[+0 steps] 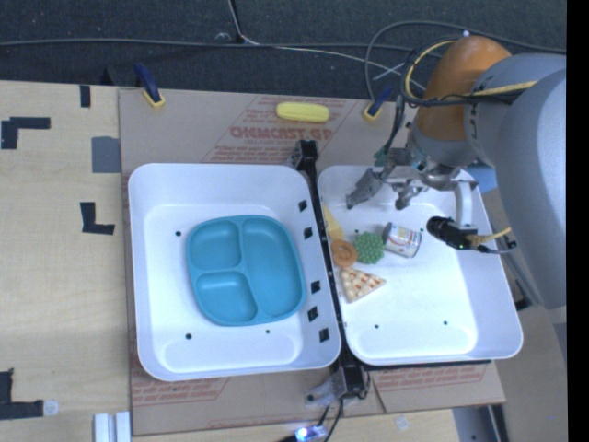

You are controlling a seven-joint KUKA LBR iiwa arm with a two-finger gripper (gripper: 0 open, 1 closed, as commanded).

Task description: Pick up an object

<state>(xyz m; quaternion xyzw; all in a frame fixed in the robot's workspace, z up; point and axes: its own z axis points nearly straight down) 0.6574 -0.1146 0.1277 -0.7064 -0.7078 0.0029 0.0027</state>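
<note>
The right bin [442, 325] holds a small tin can [402, 239] lying on its side, a green knobbly toy [370, 246], an orange round piece [343, 252], a tan waffle-like wedge [361, 284] and a thin yellow piece [329, 221] against the left wall. My gripper [385, 194] hangs over the back of this bin, just behind the can and the green toy. Its fingers are spread open, with nothing between them.
A blue divided plate [246, 270] lies in the left bin [156, 339]. A yellow banana-shaped object [302, 111] rests on the cardboard behind the bins. Black clips join the bins along the shared wall [317, 247]. Cables loop above the wrist.
</note>
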